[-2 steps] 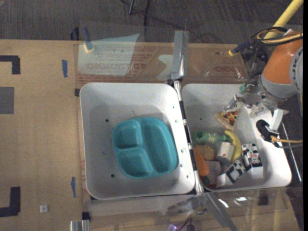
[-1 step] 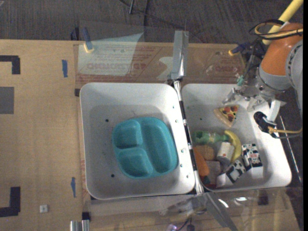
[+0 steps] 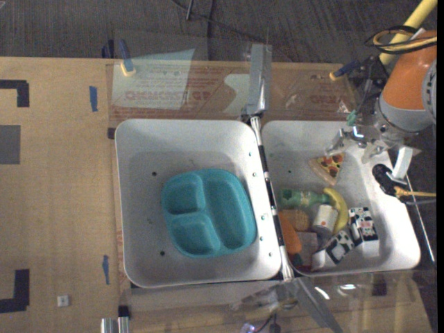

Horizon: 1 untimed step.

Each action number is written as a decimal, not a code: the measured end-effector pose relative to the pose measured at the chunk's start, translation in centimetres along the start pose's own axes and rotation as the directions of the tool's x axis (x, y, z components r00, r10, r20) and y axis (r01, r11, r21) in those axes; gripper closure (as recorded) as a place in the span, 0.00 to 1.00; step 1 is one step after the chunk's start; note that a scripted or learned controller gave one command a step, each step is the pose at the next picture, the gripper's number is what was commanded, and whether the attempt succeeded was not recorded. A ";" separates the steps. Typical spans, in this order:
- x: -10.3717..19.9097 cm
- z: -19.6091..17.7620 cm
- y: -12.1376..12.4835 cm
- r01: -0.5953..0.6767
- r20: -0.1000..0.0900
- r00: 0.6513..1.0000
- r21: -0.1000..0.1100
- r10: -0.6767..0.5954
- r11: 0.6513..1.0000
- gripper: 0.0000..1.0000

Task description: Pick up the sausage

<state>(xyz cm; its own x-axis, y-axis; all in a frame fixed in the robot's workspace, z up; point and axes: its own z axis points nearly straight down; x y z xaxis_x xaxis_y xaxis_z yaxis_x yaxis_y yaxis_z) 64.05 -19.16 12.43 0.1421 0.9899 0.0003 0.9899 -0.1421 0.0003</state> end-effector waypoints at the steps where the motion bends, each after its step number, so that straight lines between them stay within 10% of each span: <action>1: 0.5 3.2 0.0 -0.189 0.000 0.982 -0.011 0.189 0.982 0.00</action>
